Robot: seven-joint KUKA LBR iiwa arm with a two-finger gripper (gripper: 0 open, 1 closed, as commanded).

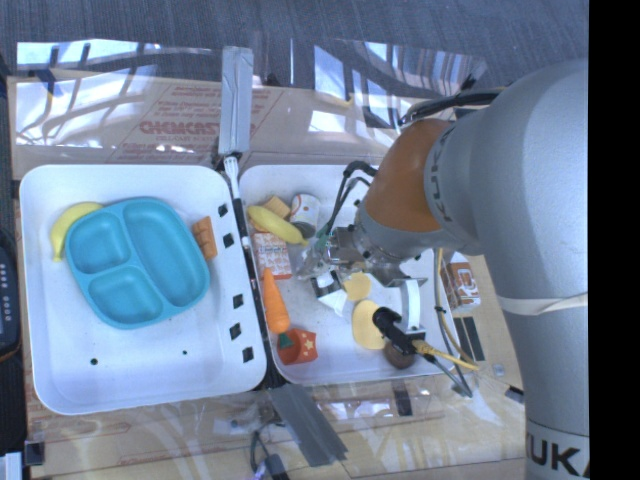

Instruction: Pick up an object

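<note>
My gripper (pixel 322 260) hangs low over the middle of the right bin (pixel 330 373), under the orange-banded wrist (pixel 405 183). The arm hides most of it. Around it lie a yellow banana (pixel 275 224), a small printed packet (pixel 272 256), an orange carrot (pixel 275 303) and a red toy fruit (pixel 298 346). Just right of the gripper are a small yellow piece (pixel 357 287) and a larger yellow disc (pixel 366 326). A dark brown piece (pixel 400 356) sits by the bin's front right corner. I see nothing held.
The left bin (pixel 60 358) holds a blue divided plate (pixel 135 260), a yellow banana (pixel 68 223) at its left rim and a small orange block (pixel 205 236). The arm's grey body (pixel 520 198) covers the right bin's far side. A black divider (pixel 240 268) separates the bins.
</note>
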